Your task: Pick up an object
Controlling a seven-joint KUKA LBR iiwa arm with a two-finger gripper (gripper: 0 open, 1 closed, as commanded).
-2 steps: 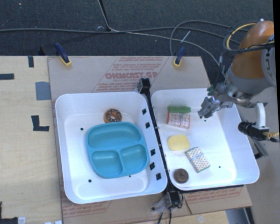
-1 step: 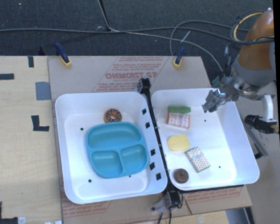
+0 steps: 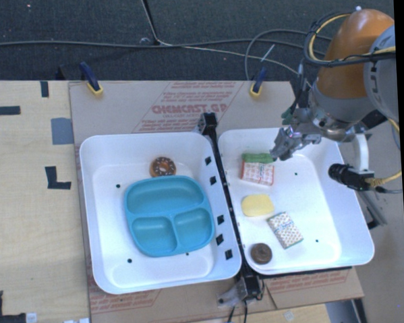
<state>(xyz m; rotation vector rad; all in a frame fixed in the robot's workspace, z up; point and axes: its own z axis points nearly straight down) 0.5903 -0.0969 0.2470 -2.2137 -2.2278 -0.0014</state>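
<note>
White plastic is what we are working over: two shallow bins side by side, and the gripper [image 3: 283, 148] hangs low in the right bin [image 3: 326, 205], near its far wall, just beside a green packet [image 3: 257, 158] that lies against a red-and-white packet [image 3: 257, 173]. We cannot tell how the gripper is set, because the wrist hides its tip from above; nothing we can see is lifted clear of the bin floor

The other candidates in this bin lie nearer us: a yellow block [image 3: 257, 205], a small patterned box [image 3: 285, 229] and a brown disc [image 3: 261, 253]. The left bin [image 3: 99, 196] carries a blue divided tray [image 3: 168, 215] and a doughnut [image 3: 163, 167]

We judge the green packet to be the likeliest target, and here is where it may fail. It is thin and flat, so a closing grip could skate over the top and come up with nothing. It touches the red-and-white packet, so we might drag both, or nudge one under the other. Coming in at the packet's right end, we may catch only a corner and have it slip out on the lift. The bin wall nearby also leaves us little room
</note>
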